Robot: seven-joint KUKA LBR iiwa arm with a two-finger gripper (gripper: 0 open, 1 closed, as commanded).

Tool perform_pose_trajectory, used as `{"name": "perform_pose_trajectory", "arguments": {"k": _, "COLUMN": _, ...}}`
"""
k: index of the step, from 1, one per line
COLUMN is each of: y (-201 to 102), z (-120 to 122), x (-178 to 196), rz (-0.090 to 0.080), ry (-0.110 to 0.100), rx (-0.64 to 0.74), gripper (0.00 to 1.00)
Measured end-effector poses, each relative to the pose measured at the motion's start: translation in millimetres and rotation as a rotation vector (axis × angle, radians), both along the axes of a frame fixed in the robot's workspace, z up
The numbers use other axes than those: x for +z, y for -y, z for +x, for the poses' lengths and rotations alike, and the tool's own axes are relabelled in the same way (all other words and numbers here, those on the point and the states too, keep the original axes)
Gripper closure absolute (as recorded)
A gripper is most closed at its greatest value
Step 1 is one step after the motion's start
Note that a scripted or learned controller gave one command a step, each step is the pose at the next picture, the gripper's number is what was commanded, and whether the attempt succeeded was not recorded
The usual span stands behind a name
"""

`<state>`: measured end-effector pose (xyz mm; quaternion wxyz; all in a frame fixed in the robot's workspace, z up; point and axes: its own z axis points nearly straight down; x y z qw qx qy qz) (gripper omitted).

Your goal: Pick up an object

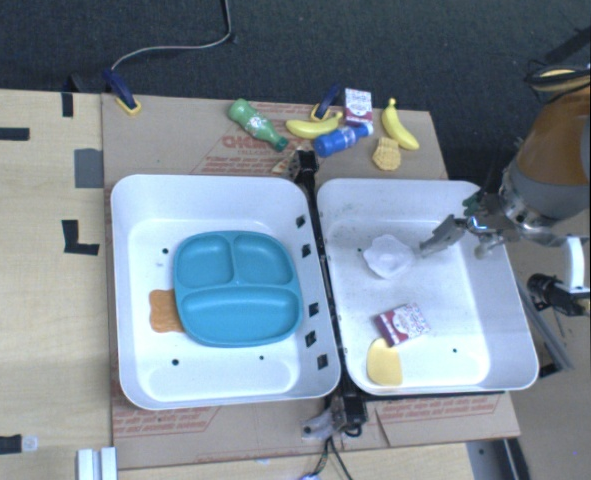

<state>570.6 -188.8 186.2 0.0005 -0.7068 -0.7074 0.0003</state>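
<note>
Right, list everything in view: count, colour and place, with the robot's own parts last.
bins: two, white, side by side on the bench.
plate: one, blue, divided, in the left bin.
flat piece: one, orange, by the plate's left edge.
wad: one, whitish, upper middle of the right bin.
packet: one, red and white, lower right bin.
yellow piece: one, at the right bin's front edge.
bananas: two, yellow, behind the bins.
bottle: one, green, behind the bins.
arm: one, grey and orange, at the right.
claw: one, over the right bin's right side.
</note>
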Motion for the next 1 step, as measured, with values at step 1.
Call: {"name": "perform_pose_trajectory", "arguments": {"k": 1, "y": -57.6, "z": -20.9, "x": -43.8, "rz": 0.001, "ry": -0.001, "rx": 0.001, "gripper": 0.00}}
